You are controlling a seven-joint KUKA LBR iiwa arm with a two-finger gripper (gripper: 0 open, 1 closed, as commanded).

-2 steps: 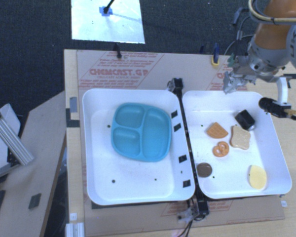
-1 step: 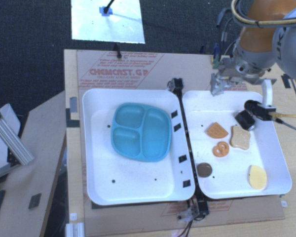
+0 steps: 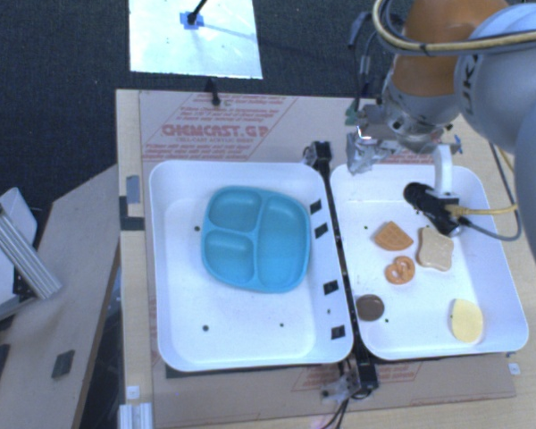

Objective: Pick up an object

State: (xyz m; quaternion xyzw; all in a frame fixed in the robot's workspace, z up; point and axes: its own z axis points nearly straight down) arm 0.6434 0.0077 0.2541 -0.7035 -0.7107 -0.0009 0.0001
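My gripper (image 3: 400, 164) hangs over the far end of the right bin (image 3: 496, 266), open, with nothing between its fingers. One metal finger (image 3: 358, 157) is at the bin's far left corner and a white finger (image 3: 443, 170) is to its right. Nearer the camera, on the bin floor, lie an orange wafer piece (image 3: 392, 236), a toast slice (image 3: 436, 249), a small pretzel (image 3: 399, 270), a brown round cookie (image 3: 370, 307) and a pale yellow slice (image 3: 465, 320). All of them lie apart from the gripper.
A blue divided plate (image 3: 255, 239) lies in the left bin (image 3: 179, 329). A black fitting with a yellow cable (image 3: 431, 204) hangs just below the gripper, over the right bin. The black divider (image 3: 332, 239) runs between the bins.
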